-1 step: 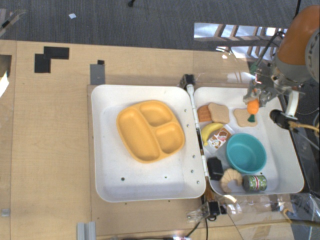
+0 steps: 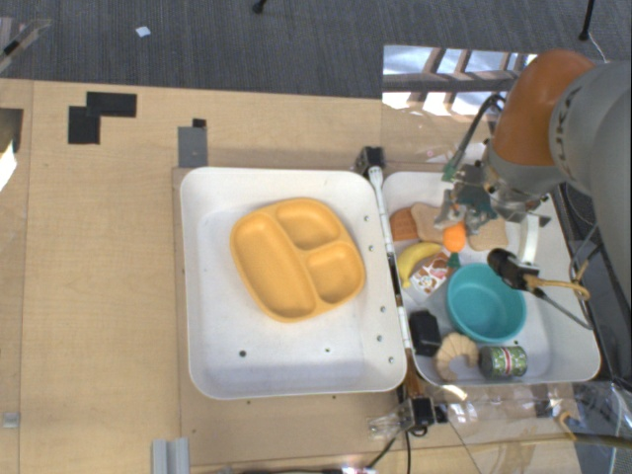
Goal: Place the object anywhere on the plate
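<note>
Plate point(image 2: 296, 258): yellow, three compartments, middle of the left bin point(image 2: 217, 354); object not yet on it.
Hand point(image 2: 462, 215): low over the far part of the right bin point(image 2: 583, 358); spread or pressed together, cannot tell from this angle.
Object: probably the small orange piece point(image 2: 453, 238), just near of the hand, touching it or right beneath; grip unconfirmed.
Neighbours: banana point(image 2: 419, 258) just left of the piece, teal bowl point(image 2: 486, 302) on its near side, can point(image 2: 504, 361) well apart at the near edge.
Step in hand: judged as securing the piece before the carry.
Method advised: close squarely on the piece alone; lift straight up, clear of banana and bowl; cross left over the two bin walls; lower close over the plate's widest compartment; release low.
Risk: small rounded piece, likely to slip or roll if dropped from high.
</note>
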Available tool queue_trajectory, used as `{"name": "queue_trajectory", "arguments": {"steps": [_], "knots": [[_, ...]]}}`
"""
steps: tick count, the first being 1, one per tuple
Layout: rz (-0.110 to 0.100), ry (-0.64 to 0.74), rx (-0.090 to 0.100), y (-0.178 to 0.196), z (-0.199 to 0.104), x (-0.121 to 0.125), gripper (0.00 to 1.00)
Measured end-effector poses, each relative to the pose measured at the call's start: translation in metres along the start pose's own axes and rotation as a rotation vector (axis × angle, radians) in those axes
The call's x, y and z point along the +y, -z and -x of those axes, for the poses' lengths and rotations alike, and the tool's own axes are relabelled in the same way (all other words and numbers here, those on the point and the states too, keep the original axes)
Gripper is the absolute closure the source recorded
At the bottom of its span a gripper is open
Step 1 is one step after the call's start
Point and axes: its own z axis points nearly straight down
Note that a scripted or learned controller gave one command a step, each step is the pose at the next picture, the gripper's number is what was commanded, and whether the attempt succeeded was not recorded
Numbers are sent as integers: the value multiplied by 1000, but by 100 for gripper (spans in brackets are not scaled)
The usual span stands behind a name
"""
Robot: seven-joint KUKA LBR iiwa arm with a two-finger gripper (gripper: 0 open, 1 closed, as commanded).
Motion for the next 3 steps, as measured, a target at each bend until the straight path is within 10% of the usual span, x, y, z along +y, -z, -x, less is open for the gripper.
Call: {"name": "queue_trajectory", "arguments": {"steps": [2,3], "knots": [[-1,-143,2,36,-150,-31,100],[0,-147,0,36,-147,-30,0]]}}
